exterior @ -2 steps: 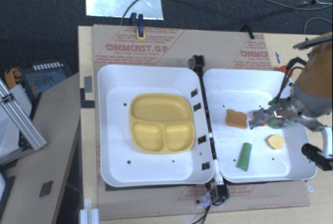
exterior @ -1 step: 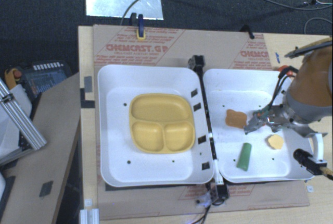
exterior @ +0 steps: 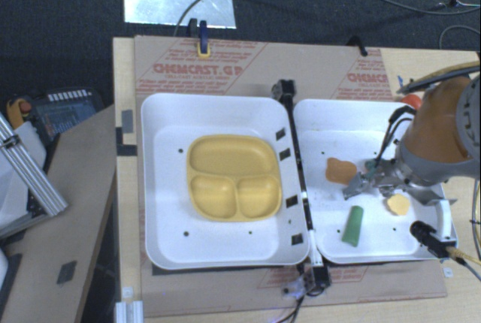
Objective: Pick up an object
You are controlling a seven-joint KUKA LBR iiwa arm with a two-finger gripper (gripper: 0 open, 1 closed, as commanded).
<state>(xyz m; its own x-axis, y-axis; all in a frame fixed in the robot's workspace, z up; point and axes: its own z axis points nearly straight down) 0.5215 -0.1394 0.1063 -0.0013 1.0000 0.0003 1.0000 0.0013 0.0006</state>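
Two shallow white plastic bins sit side by side on the bench [exterior: 128, 73], which is covered by a brown cardboard sheet printed with red lettering [exterior: 225, 62]. The left bin [exterior: 161, 186] holds a pale yellow plastic plate with three compartments [exterior: 231, 177], lying flat near the bin's middle. The right bin [exterior: 331, 119] holds three small things: an orange rounded piece [exterior: 340, 170] left of centre, a green cylindrical block [exterior: 352, 225] lying nearer the front wall, and a pale yellow rounded piece [exterior: 397, 204] to the right of the green one. The grey arm with its orange band [exterior: 443, 126] reaches in from the right and hangs over the right bin. Its end effector [exterior: 361, 185] sits low, just beside the orange piece and between it and the pale yellow piece. Whether its fingers are spread or pressed together cannot be told from this slanted view, and nothing is visibly pinched between them.
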